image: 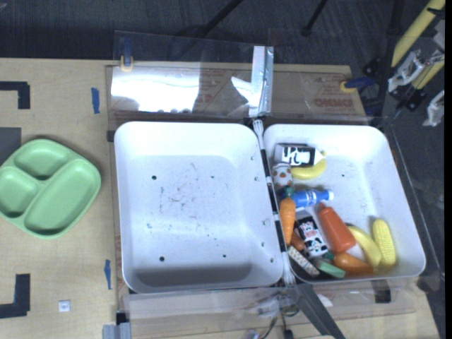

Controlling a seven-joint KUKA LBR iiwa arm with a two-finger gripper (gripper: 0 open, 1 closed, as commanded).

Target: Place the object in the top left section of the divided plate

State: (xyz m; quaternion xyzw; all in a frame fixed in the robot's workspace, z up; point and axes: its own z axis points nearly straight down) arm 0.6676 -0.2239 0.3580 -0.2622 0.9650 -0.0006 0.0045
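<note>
Green plate: I see the divided plate [48, 187] on the wooden counter [63, 90], well left of both bins, with two small sections toward the top and left and one large section to the right.
Target section: I judge the top left section [44, 157] to be the small compartment at the plate's upper edge.
Left bin: the left bin [141, 147] lies between the plate and the toys.
Right bin: the right bin [395, 182] holds the candidates, crowded along its left wall and lower corner: a banana [311, 168], a blue bottle [311, 198], a carrot [287, 217], an orange-red bottle [336, 230], and a corn cob [383, 240].
Tool: I cannot tell its state from my feed, nor whether it has hold of anything.
Step in hand: choosing and grasping, in my judgement.
How I'd do it: take an item lying apart, such as the corn cob or the banana, descend straight, then carry high across the left bin before lowering over the small compartment.
Risk: tightly packed toys may jostle.
</note>
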